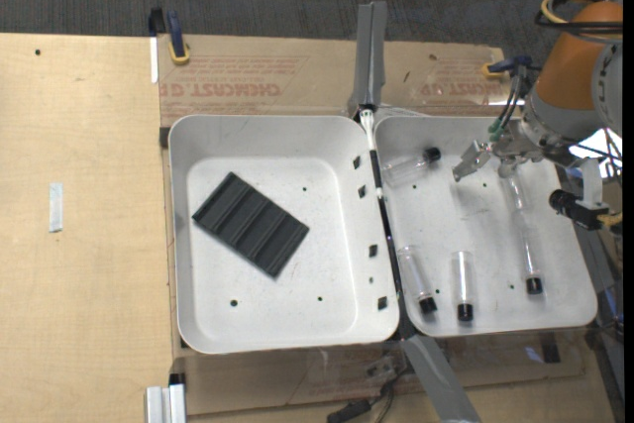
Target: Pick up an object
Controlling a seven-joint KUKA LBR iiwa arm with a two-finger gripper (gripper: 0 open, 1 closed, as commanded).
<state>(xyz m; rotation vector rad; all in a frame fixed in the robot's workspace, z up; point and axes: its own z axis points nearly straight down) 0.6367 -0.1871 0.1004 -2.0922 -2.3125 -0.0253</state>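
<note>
**Pincer poised over the tube bin, nothing gripped yet**

The pincer (492, 157) hangs at the far side of the right bin (570, 317); whether its fingers are spread or pressed together I cannot tell, and nothing shows between them. The nearest target, a clear tube (523, 233), begins just beside it and runs toward the near rim. A good grasp would come straight down across the tube's width, since it would likely roll. I count four capped tubes in this bin. Well to the pincer's left, the left bin (188, 312) holds one dark ridged block (250, 224). Both bins rest on the counter (69, 312).
</note>
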